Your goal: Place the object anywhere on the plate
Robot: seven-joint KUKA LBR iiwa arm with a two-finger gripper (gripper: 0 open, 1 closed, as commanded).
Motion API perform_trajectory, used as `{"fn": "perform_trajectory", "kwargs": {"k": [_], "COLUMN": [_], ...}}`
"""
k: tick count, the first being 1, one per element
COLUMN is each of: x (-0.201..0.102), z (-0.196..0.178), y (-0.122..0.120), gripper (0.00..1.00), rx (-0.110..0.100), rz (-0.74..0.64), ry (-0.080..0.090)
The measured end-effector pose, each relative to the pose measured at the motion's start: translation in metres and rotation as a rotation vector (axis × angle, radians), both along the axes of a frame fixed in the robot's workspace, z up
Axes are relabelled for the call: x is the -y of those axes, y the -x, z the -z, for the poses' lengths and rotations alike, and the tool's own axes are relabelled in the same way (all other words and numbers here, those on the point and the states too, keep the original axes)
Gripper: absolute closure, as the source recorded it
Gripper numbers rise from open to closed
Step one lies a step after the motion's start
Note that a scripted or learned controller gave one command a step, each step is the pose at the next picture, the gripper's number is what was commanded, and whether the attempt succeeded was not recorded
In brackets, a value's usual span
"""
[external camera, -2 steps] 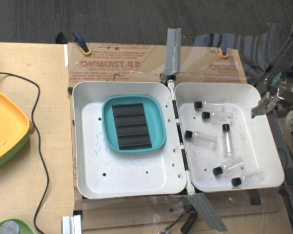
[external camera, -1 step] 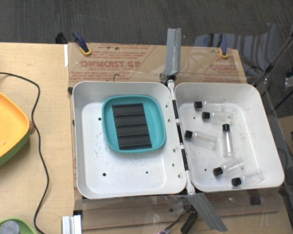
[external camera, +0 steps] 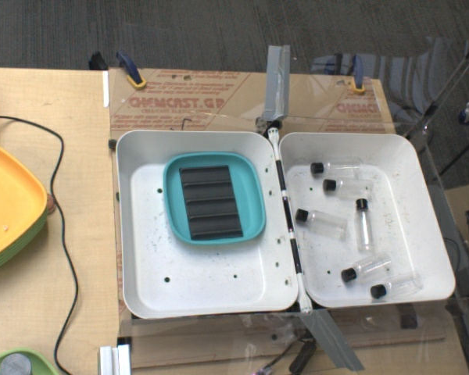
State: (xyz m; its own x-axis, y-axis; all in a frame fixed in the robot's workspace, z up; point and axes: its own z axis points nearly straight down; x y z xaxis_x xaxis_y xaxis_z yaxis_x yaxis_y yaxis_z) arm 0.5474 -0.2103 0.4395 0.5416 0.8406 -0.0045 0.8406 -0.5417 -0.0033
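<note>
A teal square plate (external camera: pixel 250 201) lies in the left white bin (external camera: pixel 141 233), toward its upper middle. A dark ribbed rectangular insert (external camera: pixel 210 201) rests on the plate's centre. In the right bin (external camera: pixel 422 209) lie several clear vials with black caps: one near the top (external camera: pixel 332 167), one below it (external camera: pixel 342 184), one at the left (external camera: pixel 319 219), one standing lengthwise (external camera: pixel 363 223), and two near the bottom (external camera: pixel 366 269) (external camera: pixel 392 287).
A black cable (external camera: pixel 62 233) snakes over the wooden bench at the left. Yellow and green dishes (external camera: pixel 8 209) are stacked at the left edge. Brown cardboard (external camera: pixel 187 100) lies behind the bins, held by clamps. A grey bar (external camera: pixel 277 84) stands behind the divider between the bins.
</note>
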Motion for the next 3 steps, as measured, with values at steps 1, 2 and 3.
{"fn": "perform_trajectory", "kwargs": {"k": [1, 2, 3], "x": [0.004, 0.005, 0.004], "z": [0.000, 0.000, 0.000], "y": [-0.010, -0.073, -0.100], "gripper": [0.00, 0.00, 0.00], "rx": [0.000, 0.000, 0.001], "rz": [0.121, 0.195, 0.263], "ry": [0.000, 0.000, 0.001]}}
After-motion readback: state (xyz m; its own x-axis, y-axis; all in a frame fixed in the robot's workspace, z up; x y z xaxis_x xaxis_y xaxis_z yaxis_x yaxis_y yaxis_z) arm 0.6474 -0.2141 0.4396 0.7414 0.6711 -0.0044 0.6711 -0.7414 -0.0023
